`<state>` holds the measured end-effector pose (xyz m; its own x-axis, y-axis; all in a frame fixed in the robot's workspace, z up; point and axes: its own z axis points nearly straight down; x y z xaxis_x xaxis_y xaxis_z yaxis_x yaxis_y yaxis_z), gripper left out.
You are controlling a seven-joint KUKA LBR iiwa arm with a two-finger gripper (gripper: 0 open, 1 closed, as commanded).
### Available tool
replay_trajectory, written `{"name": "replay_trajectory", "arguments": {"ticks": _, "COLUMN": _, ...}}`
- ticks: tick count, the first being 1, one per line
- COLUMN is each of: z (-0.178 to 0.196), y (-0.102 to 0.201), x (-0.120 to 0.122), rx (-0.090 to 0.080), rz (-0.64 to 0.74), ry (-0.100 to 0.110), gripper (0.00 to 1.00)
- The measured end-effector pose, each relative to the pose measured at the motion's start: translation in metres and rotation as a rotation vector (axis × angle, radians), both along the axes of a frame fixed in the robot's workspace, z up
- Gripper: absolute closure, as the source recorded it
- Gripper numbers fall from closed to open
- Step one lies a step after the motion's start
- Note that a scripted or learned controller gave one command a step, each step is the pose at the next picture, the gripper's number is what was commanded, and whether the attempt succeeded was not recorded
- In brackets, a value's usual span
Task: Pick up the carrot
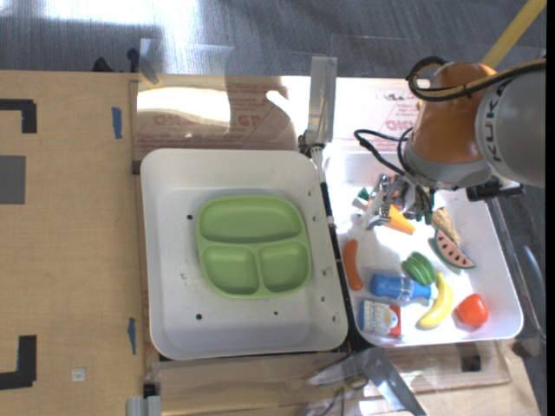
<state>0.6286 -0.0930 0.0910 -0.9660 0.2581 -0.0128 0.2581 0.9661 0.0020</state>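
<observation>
The carrot (401,222) is a short orange piece with a green top, lying in the upper middle of the right bin (507,276). My gripper (386,203) hangs down from the orange-banded wrist directly over the carrot's left end, low in the bin and touching or nearly touching it. The metal gripper parts hide part of the carrot.
The right bin also holds a watermelon slice (453,252), a green pepper (420,267), a blue bottle (399,287), a banana (438,302), a red tomato (471,310), a small carton (380,319) and a red-orange sausage (352,264). A green divided plate (254,243) lies in the left bin.
</observation>
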Motion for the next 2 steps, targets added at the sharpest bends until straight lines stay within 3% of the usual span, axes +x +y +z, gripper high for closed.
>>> {"name": "replay_trajectory", "arguments": {"ticks": 1, "z": 0.0131, "y": 0.0009, "x": 0.0029, "rx": -0.002, "rz": 0.003, "ry": -0.010, "gripper": 1.00}}
{"name": "replay_trajectory", "arguments": {"ticks": 2, "z": 0.0116, "y": 0.0012, "x": 0.0022, "rx": -0.001, "rz": 0.003, "ry": -0.008, "gripper": 0.00}}
